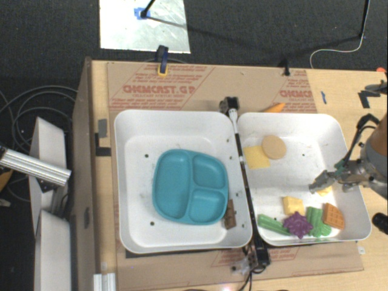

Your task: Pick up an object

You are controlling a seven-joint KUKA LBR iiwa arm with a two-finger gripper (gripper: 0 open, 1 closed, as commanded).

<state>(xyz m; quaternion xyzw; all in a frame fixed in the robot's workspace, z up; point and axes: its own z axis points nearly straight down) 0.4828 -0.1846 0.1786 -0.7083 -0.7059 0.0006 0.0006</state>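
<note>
Gripper (324, 182): low over the right bin (303, 126), near its right wall, reaching in from the right; whether it is open or closed cannot be told (the tip is a dark blur).
Yellow scrap (325, 191): a small pale yellow piece just under and beside the tip; contact cannot be judged.
Waffle piece (333, 215): orange-brown, just below the gripper, by the bin's lower right corner.
Green pieces (319, 220): left of the waffle, upright-looking blocks, touching the purple toy (297, 224).
Green stick (273, 224): lies along the bin's bottom edge, further left of the purple toy.
Yellow block (293, 205): down and left of the gripper, just above the purple toy.
Round tan disc (274, 147): up and left, well apart from the gripper, overlapping a flat yellow square (256, 157).
Left bin (176, 123): far left of the gripper, holding a teal divided plate (189, 187) with three compartments.
Brown piece (230, 214): at the left bin's right wall, beside the plate.
</note>
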